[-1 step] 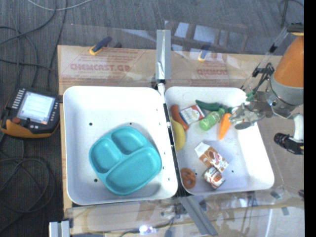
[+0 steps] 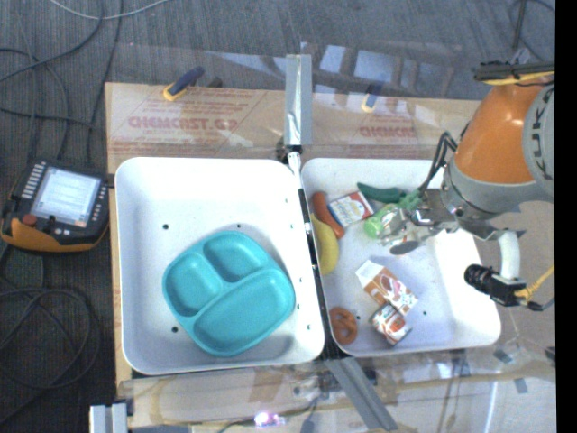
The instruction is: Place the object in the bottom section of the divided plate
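Plate (image 2: 229, 292) sits in left bin (image 2: 144, 197); all sections bare, nothing placed yet. Gripper (image 2: 403, 226) is low in right bin (image 2: 460, 323), among the clutter beside a green item (image 2: 382, 221). Jaws' state: cannot tell. Pick, carry and drop all remain, by my reading.

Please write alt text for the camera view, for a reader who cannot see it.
The gripper hangs over the right bin, beside a green object among scattered toy foods and small packets. In the left bin, a teal divided plate lies with nothing in its three sections.
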